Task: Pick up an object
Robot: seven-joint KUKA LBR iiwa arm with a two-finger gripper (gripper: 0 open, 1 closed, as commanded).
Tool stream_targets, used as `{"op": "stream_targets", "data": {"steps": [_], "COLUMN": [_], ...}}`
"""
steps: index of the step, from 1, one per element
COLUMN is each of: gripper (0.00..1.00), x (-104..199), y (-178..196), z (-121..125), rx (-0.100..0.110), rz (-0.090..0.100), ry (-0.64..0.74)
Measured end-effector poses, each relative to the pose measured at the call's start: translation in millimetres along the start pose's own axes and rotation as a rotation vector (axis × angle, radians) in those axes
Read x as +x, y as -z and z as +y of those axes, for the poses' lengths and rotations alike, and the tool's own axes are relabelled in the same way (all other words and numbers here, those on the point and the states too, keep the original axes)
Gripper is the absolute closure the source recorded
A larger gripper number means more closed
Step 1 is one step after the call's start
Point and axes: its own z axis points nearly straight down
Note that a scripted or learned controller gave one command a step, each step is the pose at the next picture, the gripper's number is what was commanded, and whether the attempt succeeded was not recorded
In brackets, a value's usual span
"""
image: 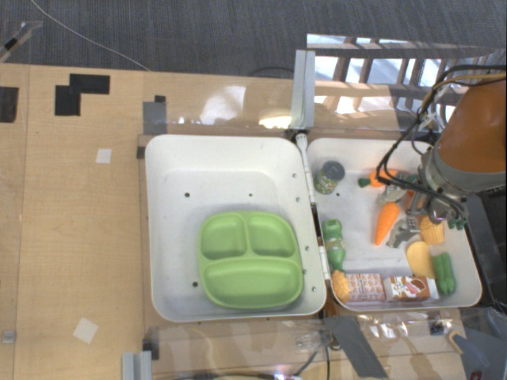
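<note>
We look down on a wooden desk [71, 236] with two white bins. The left bin [170, 172] holds a green divided plate [249, 260]. In the right bin [348, 153], the claw [408, 226] hangs low beside an orange carrot [385, 222], near a yellow item [419, 258], a green pepper [444, 273], a small can [329, 176] and a flat box [384, 288]. We cannot tell how the claw is set.

bright, soft overhead light; glare on bench [238, 105].
</note>
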Motion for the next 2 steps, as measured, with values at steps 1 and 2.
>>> {"op": "stream_targets", "data": {"steps": [1,2], "gripper": [0.00,1.00], "x": [3.0,-1.7], "y": [-59.1,-44.5], "z": [6.0,7.0], "rx": [0.001,0.004], "rz": [-0.020,-0.036], "ry": [-0.089,-0.082]}}
